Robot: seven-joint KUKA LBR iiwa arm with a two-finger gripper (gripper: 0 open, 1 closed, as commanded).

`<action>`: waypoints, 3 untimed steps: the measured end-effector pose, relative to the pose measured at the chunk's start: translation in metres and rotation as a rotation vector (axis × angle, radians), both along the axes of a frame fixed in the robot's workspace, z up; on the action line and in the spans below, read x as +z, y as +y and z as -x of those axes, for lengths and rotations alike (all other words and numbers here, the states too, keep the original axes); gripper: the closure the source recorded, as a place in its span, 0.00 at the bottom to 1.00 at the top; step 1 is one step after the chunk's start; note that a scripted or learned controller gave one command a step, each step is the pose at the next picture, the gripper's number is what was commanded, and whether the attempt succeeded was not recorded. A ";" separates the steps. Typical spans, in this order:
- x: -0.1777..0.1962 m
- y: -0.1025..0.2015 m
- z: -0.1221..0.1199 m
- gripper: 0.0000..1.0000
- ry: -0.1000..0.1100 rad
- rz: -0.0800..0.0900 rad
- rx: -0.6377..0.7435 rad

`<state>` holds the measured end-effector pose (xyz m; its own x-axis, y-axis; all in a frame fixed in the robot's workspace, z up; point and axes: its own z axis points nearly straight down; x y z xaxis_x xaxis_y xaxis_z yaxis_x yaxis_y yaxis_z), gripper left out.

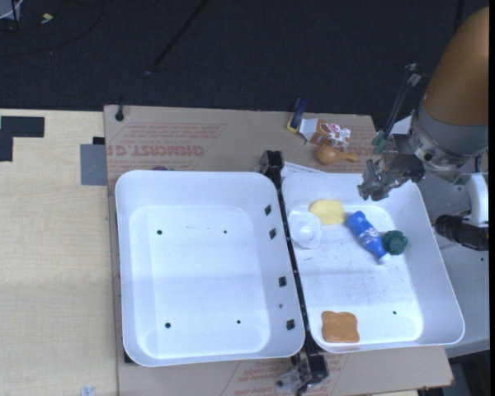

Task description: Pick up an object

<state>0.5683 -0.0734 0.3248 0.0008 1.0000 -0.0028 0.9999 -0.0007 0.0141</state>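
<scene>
Camera view: glossy blue bottle [367, 234] beside round yellow lump [327, 212].

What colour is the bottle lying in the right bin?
Blue, with a dark green cap; the bottle shows clearly in the overhead camera view.

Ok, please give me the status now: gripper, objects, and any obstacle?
Gripper above right bin's far edge, nothing held. Blue bottle, yellow piece, white cup, orange piece lie in right bin. Nothing in the way.
</scene>
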 end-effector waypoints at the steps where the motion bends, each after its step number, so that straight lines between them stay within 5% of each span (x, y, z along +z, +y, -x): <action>1: -0.099 0.056 -0.031 1.00 0.022 -0.005 0.005; 2: -0.010 0.065 -0.072 1.00 0.006 -0.002 0.002; 3: -0.074 0.122 -0.075 1.00 0.020 -0.004 0.004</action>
<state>0.6433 0.0483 0.2511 -0.0030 1.0000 0.0010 1.0000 0.0030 -0.0063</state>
